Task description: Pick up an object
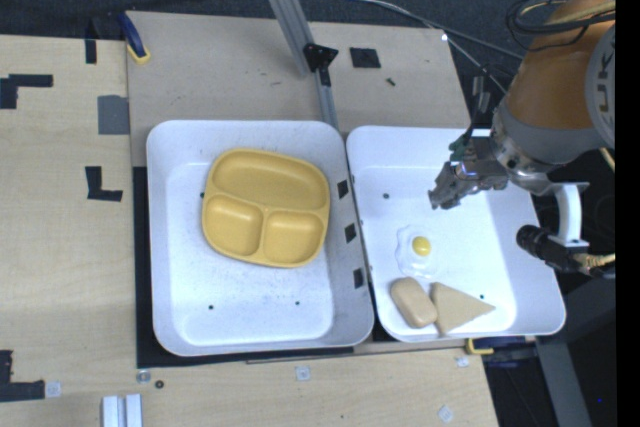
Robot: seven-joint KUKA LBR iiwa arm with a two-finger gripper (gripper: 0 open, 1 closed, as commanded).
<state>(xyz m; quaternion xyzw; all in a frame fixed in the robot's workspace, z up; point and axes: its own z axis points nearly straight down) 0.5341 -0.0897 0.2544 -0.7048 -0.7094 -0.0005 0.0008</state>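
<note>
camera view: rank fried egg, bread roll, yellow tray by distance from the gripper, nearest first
From the gripper, over the right bin:
1. Fried egg, just below it in the right bin.
2. Bread roll, further down, near that bin's front edge.
3. Yellow divided tray, across in the left bin.

fixed overhead camera - slanted down over both bins [160,215].
</note>
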